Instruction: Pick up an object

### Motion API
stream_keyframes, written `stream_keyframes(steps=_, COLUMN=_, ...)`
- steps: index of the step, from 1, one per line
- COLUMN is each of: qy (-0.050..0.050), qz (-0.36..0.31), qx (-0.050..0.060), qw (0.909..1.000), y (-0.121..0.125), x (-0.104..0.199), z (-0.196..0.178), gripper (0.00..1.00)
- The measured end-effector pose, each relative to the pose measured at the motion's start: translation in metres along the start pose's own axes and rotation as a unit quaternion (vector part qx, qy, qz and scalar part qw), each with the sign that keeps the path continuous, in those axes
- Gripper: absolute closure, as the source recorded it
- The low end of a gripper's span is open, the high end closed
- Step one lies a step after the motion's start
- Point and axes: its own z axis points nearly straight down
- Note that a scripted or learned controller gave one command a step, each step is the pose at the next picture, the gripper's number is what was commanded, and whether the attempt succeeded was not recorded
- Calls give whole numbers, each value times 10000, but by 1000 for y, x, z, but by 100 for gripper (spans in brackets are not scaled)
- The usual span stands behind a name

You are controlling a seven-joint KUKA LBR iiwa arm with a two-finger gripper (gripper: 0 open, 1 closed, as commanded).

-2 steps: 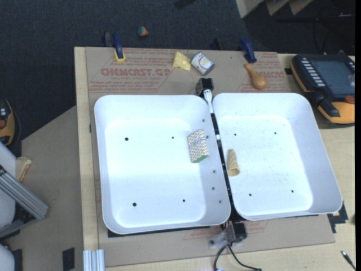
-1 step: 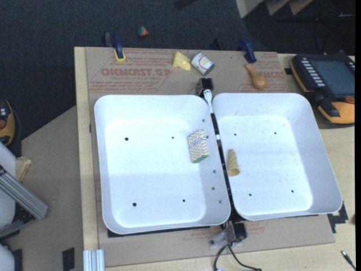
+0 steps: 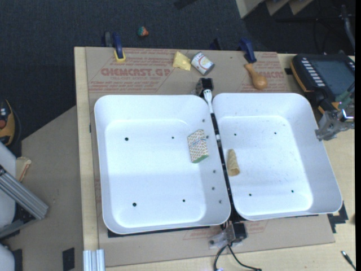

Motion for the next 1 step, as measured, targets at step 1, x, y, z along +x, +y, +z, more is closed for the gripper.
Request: stream_keyframes(steps=1, qy=-61, qz=33, qx=-169, qw=9998, y=-1, x=-11, z=-139, gripper=100)
